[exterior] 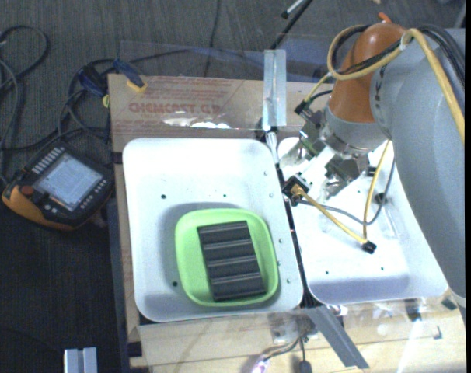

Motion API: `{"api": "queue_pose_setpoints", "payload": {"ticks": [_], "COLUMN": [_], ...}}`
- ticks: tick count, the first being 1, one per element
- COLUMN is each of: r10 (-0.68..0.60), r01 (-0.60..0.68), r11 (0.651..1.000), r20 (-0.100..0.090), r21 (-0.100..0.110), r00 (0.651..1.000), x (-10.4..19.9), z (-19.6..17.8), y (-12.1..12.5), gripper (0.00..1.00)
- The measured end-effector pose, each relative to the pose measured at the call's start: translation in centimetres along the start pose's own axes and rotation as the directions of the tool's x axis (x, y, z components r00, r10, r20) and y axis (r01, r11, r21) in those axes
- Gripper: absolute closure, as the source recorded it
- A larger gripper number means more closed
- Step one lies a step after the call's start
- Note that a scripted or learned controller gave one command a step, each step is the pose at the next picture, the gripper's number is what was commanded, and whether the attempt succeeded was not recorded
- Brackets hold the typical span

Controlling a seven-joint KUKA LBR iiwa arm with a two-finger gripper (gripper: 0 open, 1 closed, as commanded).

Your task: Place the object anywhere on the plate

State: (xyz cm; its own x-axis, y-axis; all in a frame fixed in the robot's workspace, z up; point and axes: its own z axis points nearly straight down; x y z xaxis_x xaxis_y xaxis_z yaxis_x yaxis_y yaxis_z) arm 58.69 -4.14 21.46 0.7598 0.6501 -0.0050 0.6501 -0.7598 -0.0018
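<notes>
A light green square plate (186,243) lies in the near half of the left bin (154,177). A dark grey ribbed block (232,260) rests flat on the plate and covers most of its middle. My gripper (326,171) hangs over the far left corner of the right bin (375,274), well to the right of the plate and beyond it. The grey arm with its orange band (368,61) comes down from the upper right. Cables and the wrist body crowd the gripper's tip.
A yellow cable (340,220) loops from the wrist down over the right bin's floor. A metal post (274,84) stands behind the gap between the bins. Cardboard (181,107) lies behind the left bin. A teach pendant (61,185) sits on the floor at the left.
</notes>
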Motion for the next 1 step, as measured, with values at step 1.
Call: {"api": "queue_pose_setpoints", "payload": {"ticks": [1], "r10": [0.030], "r01": [-0.030], "r11": [1.000], "r20": [0.000], "r21": [0.001], "r00": [1.000], "x": [4.54], "z": [3.23], "y": [-6.51], "gripper": [0.00]}}
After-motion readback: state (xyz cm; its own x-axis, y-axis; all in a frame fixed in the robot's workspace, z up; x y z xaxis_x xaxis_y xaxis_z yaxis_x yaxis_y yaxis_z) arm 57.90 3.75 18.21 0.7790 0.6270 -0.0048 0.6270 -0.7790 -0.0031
